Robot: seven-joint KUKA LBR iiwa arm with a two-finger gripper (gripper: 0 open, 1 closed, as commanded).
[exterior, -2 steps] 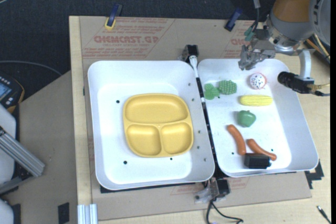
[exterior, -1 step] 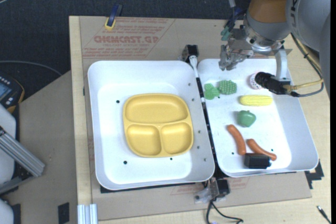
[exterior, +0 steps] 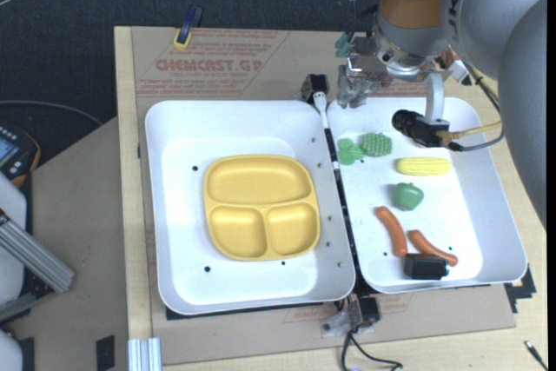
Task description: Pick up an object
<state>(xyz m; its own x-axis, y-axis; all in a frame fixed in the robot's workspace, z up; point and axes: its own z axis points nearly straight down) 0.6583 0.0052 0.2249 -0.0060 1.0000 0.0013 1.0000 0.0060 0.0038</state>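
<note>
Camera view: the claw was seen above the right bin's far edge, finger state unreadable; the green broccoli lay just below-right.

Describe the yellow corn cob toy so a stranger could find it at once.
Start at the right white bin, the one without the yellow divided plate. Near its middle, toward the far side, lies a small yellow corn cob toy, on its side, just above the green pepper-like toy. It is the sole yellow piece there; its neighbours are green, orange or black.
</note>
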